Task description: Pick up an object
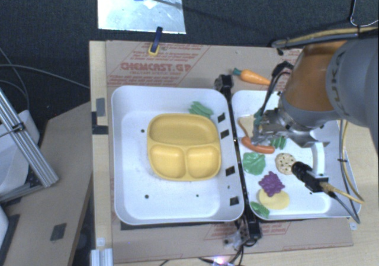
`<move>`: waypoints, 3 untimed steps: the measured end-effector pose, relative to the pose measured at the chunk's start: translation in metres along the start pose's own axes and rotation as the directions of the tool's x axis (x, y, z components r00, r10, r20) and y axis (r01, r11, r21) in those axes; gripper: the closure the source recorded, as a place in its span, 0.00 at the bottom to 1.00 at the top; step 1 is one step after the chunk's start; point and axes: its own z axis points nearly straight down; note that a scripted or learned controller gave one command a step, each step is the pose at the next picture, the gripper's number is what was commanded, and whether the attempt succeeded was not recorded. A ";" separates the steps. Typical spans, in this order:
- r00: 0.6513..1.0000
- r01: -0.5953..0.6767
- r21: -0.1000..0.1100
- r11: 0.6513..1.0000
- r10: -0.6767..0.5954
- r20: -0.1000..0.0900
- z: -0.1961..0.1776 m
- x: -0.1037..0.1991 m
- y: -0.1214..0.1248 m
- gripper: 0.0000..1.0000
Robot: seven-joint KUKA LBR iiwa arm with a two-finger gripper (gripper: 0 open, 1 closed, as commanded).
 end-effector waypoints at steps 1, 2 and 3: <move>1.000 -0.004 0.013 1.000 0.004 -0.001 0.006 0.066 -0.015 1.00; 1.000 -0.013 0.012 1.000 0.013 0.002 0.006 0.061 -0.015 0.00; 1.000 -0.020 0.016 1.000 0.019 0.004 0.005 0.016 -0.058 0.00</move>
